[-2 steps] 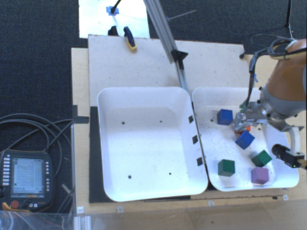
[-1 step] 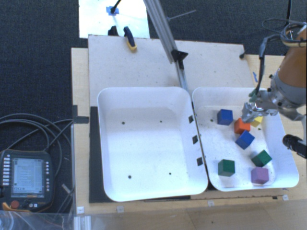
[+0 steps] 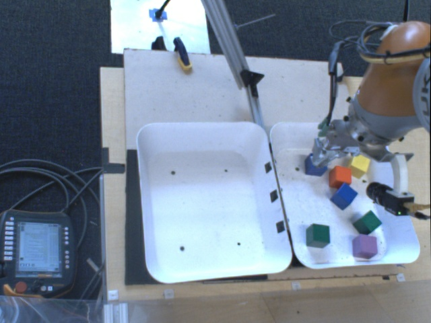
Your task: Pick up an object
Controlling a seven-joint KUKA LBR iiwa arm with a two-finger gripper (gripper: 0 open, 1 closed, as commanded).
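A control pendant with a lit screen lies left of the desk, its black cables curling above it. A yellow-handled clamp sits at the desk's far edge.

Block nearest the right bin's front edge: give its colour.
Purple block, seen in the camera view, near the right bin front corner.

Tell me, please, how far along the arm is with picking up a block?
Done: the gripper has reached the right bin, low over a blue block. In hand: nothing visibly lifted; the grip is unclear. Left: closing on a block and raising it.
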